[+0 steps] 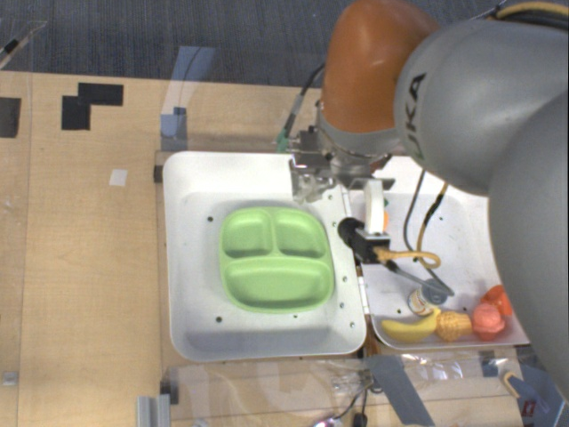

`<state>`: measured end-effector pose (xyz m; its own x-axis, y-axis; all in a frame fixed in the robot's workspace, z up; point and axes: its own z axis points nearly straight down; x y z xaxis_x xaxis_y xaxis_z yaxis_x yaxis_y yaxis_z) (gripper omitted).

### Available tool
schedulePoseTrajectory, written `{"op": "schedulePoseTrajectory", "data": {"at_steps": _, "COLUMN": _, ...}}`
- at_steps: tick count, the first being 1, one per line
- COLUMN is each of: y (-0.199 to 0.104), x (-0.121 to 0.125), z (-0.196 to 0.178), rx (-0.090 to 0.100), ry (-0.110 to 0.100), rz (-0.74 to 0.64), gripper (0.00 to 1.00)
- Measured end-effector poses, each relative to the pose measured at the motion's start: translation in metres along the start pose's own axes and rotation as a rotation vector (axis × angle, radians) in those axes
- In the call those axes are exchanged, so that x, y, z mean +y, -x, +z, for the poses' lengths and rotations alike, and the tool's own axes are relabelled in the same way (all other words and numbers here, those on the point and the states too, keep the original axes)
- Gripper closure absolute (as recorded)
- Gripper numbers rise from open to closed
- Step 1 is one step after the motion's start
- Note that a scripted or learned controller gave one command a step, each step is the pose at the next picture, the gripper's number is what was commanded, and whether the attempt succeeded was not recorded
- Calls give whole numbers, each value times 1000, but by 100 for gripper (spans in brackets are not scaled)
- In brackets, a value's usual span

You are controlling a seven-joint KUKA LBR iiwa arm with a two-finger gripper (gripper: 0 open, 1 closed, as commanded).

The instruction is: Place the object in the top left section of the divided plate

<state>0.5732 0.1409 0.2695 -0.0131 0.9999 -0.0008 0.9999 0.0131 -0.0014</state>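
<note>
A light green divided plate [274, 258] lies in the left white bin [191, 265], with two small sections on its far side and one large section on its near side. All three sections look bare. My gripper [310, 185] hangs over the far right corner of that bin, just beyond the plate's top right section. I see nothing held under it. A yellow banana [411, 329], a tan-orange piece [452, 326] and a red piece [491, 317] lie together at the near edge of the right bin [462, 229].
A grey metal utensil [425, 283] and a small round item [420, 304] lie in the right bin near the banana. The big grey arm with its orange band [369, 60] covers much of the right bin. Wooden bench surrounds the bins.
</note>
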Motion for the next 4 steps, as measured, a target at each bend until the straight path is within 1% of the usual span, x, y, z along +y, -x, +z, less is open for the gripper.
{"op": "schedulePoseTrajectory", "data": {"at_steps": 1, "y": -38, "x": -68, "z": 16, "rx": 0, "ry": 0, "rz": 119, "gripper": 100}}
{"op": "schedulePoseTrajectory", "data": {"at_steps": 2, "y": 44, "x": -85, "z": -22, "rx": 0, "ry": 3, "rz": 4, "gripper": 100}}
{"op": "schedulePoseTrajectory", "data": {"at_steps": 3, "y": 44, "x": -85, "z": -22, "rx": 1, "ry": 3, "rz": 4, "gripper": 0}}
{"op": "schedulePoseTrajectory", "data": {"at_steps": 4, "y": 76, "x": -85, "z": -14, "rx": 1, "ry": 3, "rz": 203, "gripper": 0}}
